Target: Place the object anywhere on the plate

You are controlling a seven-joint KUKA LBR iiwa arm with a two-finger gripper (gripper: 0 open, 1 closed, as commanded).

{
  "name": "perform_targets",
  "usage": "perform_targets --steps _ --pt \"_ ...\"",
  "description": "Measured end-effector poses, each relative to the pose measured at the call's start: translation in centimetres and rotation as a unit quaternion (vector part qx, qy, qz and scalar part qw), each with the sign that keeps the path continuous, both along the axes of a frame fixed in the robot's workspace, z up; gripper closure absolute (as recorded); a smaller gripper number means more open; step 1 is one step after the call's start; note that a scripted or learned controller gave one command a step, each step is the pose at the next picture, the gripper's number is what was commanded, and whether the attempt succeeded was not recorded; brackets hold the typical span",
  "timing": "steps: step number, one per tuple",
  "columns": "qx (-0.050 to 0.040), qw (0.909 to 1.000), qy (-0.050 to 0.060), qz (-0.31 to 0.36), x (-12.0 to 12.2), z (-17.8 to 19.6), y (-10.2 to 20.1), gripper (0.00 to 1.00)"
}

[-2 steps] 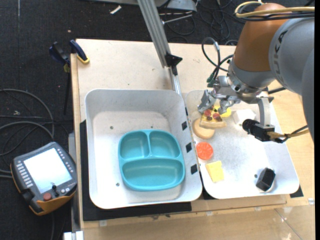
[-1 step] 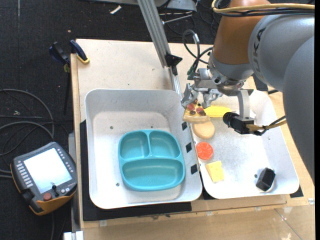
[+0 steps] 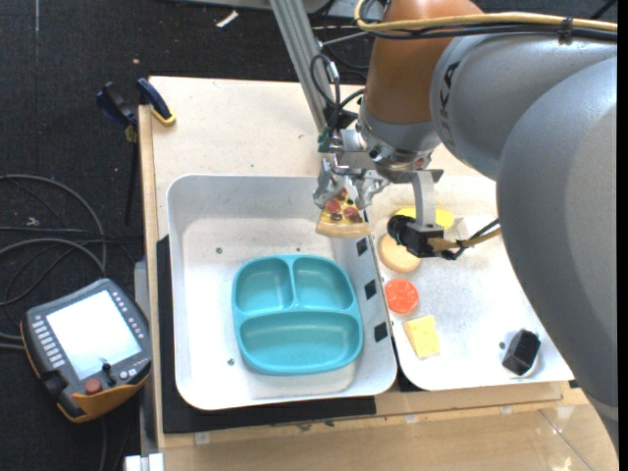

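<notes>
I have the arm's jaws [image 3: 342, 202] closed on a small toy pizza slice, tan crust with red dots [image 3: 340, 222], which hangs just below them over the divide between the two shallow white bins [image 3: 186, 263]. It's carried high, I judge, to clear the bin walls. The teal three-compartment plastic plate [image 3: 294, 314] sits in the left bin, nearby below the slice, so placing remains

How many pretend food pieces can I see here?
4: a pizza slice at the gripper above the bins' divide, and a bun, orange slice and cheese wedge in the right bin. The arm may hide more.
</notes>
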State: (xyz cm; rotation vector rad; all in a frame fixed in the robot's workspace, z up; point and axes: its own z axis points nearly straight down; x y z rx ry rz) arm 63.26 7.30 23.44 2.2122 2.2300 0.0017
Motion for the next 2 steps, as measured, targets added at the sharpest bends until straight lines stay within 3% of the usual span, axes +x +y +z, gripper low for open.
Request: perform_targets --steps 1,2 --pt "0.0004 1.0 -0.001 0.0 2.25 -1.01 5.11 1.0" --pt "-0.0007 1.0 0.0 -0.003 2.19 -0.93 4.75 0.0"
